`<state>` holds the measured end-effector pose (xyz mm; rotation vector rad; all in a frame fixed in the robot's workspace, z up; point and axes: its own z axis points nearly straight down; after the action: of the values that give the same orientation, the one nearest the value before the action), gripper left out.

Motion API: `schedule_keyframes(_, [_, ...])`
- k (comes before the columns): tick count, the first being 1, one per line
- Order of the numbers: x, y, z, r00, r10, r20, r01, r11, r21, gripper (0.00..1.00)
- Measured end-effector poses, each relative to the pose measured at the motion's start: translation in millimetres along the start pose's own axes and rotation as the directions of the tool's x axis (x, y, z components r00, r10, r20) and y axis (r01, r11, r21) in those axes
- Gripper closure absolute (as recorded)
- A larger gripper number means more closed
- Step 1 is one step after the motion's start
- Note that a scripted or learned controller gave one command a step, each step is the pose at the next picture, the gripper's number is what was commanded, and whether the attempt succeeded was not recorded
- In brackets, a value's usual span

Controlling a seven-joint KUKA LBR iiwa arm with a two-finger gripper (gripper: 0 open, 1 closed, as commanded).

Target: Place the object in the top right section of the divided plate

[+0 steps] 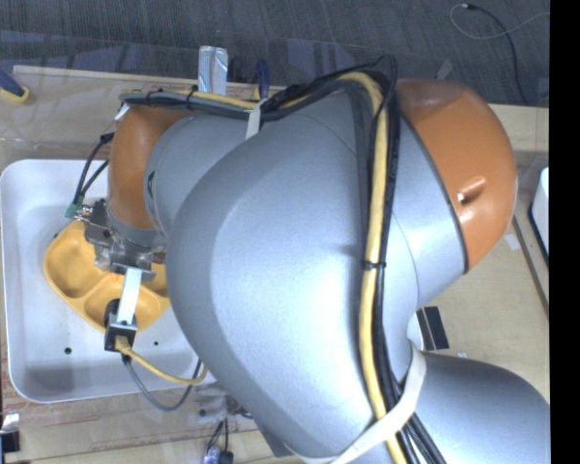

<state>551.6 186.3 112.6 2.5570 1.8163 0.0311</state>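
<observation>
Where the arm [300,259] bends over the plate [63,264], its hand [128,257] (grip unreadable) hangs.

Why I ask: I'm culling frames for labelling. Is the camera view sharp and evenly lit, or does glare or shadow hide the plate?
Camera view: lighting is even, with no strong glare; the arm, close to the lens, looks large and slightly soft; it, not shadow, covers part of the yellow divided plate; a faint shadow lies in a lower corner of the left white bin.
</observation>
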Motion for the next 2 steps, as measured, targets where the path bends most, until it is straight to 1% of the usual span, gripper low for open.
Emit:
schedule_keyframes(1, [30.4,-8.6,-10.7,0.974,-0.225,0.010,0.224,0.974,0.021,1.00])
schedule_keyframes(2, [31.1,-9.7,-19.6,0.972,-0.233,0.012,0.233,0.972,0.026,1.00])
